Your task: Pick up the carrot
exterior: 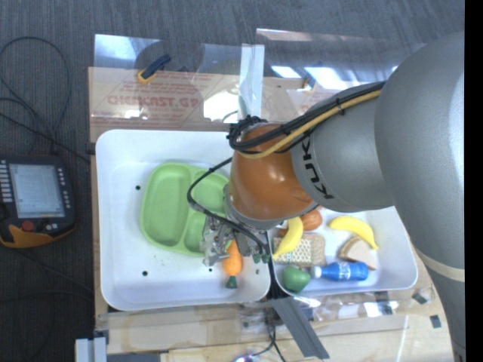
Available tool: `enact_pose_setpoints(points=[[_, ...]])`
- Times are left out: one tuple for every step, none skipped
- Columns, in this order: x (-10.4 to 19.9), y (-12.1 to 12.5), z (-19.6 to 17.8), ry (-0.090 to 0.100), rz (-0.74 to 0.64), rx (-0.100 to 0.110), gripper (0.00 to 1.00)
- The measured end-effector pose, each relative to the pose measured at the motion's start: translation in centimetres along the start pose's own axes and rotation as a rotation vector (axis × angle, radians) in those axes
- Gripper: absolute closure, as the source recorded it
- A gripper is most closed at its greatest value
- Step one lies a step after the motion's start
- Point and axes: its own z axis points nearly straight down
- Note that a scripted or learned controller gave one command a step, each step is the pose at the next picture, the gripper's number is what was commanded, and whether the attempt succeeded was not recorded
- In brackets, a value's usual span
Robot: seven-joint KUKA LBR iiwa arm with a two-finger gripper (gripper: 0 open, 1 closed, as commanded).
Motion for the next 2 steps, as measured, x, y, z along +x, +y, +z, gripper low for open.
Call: enact_pose_setpoints(points=[[0.0,-0.4,-8.5,0.026,-0.248,-0.002,1.0],[0.4,-1.5,-12.3,0.025,-0.414,-0.004,1.0]])
